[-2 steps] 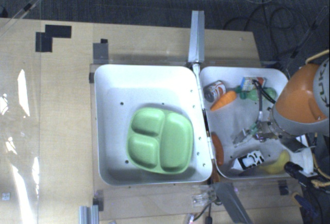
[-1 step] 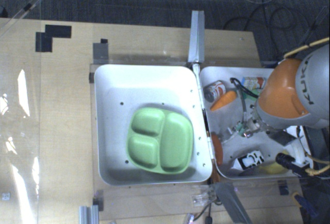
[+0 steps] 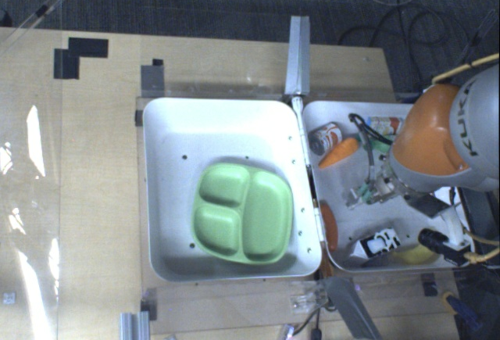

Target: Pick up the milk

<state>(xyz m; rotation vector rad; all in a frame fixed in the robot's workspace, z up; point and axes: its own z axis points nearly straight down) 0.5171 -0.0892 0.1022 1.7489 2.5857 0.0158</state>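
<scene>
The milk (image 3: 380, 243) is a small carton with black and white patches, lying on its side near the front edge of the right bin (image 3: 341, 262). My gripper (image 3: 369, 191) hangs over the middle of that bin, below the orange band of the wrist. It is behind the milk and apart from it. Nothing shows between its fingers.
In the right bin lie a carrot (image 3: 340, 152), a small can (image 3: 326, 135), a black-handled tool (image 3: 360, 127), a brown oblong thing (image 3: 329, 226) by the left wall and a yellow piece (image 3: 414, 255) beside the milk. The left bin (image 3: 168, 174) holds a green divided plate (image 3: 244, 212).
</scene>
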